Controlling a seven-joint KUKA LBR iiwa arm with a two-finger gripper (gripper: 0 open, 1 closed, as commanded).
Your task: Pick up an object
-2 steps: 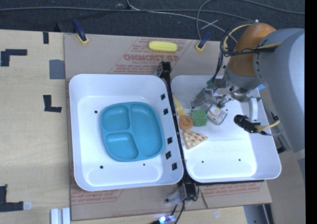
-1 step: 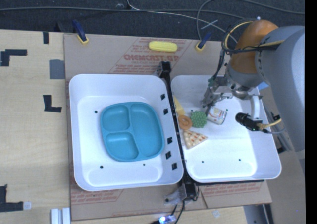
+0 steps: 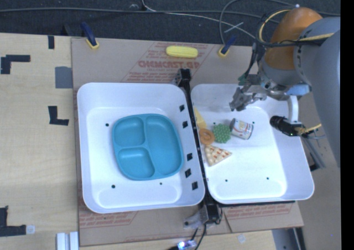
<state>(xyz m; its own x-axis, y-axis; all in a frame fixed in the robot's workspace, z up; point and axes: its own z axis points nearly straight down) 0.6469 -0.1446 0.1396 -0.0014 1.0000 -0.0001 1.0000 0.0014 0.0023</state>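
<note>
The hand hangs over the far part of the right bin, reaching in from the right below the arm's orange band. Its dark fingers point down and toward the left, and whether they are spread or pressed together cannot be told from this slanted view; nothing is seen between them.

Just beneath and slightly nearer the camera lies a small can on its side, with a silvery end and a printed label, apart from the hand. To the left of the can sits a green bumpy object, close beside it. Further left, against the bin's inner wall, are an orange round piece and a thin yellow piece just above it. Below these rests a tan waffle-like wedge. All these objects gather in the left half of the right bin.

A black cylindrical part with a yellow cable projects beside the arm over the bin's right side.

The left bin holds a blue divided plate with three compartments, lying flat near its middle.

Beyond the bins, on the cardboard sheet covering the surface, lies a yellow banana-like object. Blue and yellow clamps grip the far edge of the cardboard, and cables run across the dark floor behind.
</note>
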